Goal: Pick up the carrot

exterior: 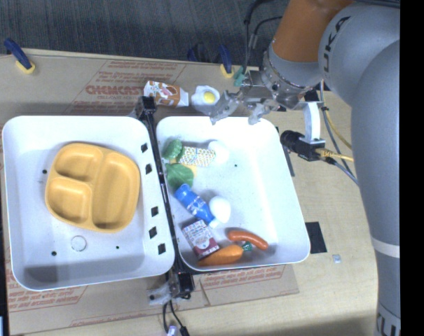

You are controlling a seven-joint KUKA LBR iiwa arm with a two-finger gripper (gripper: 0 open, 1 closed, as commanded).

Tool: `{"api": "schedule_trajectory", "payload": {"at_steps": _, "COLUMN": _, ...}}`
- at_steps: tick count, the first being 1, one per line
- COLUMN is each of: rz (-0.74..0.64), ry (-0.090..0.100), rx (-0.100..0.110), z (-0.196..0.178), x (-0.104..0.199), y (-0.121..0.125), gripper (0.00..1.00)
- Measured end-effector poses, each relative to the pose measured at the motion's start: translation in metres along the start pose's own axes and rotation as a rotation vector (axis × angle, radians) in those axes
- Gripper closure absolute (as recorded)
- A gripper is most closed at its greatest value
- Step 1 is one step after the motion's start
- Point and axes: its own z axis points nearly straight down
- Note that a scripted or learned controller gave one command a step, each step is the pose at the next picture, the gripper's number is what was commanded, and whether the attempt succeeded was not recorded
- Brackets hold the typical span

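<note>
Smooth tapered orange carrot (221, 255) in rt bin's near corner; gripper (236, 112) empty, fingers spread.

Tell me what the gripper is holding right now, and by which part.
Nothing is held. The gripper hangs over the right bin's far rim with nothing between its fingers; the carrot lies at the near edge.

Two white bins (15, 187) sit side by side. One yellow divided plate (92, 185) lies in the left bin. The right holds one carrot (222, 256), one blue bottle (193, 202) and two white eggs (219, 208).
</note>
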Motion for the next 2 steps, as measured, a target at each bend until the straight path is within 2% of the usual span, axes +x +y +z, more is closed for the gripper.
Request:
{"api": "schedule_trajectory", "payload": {"at_steps": 1, "rz": -0.064, "ry": 0.000, "rx": 0.002, "z": 0.158, "x": 0.009, "y": -0.063, "gripper": 0.00}}
{"api": "schedule_trajectory", "payload": {"at_steps": 2, "rz": -0.104, "ry": 0.001, "rx": -0.001, "z": 0.141, "x": -0.032, "y": -0.129, "gripper": 0.00}}
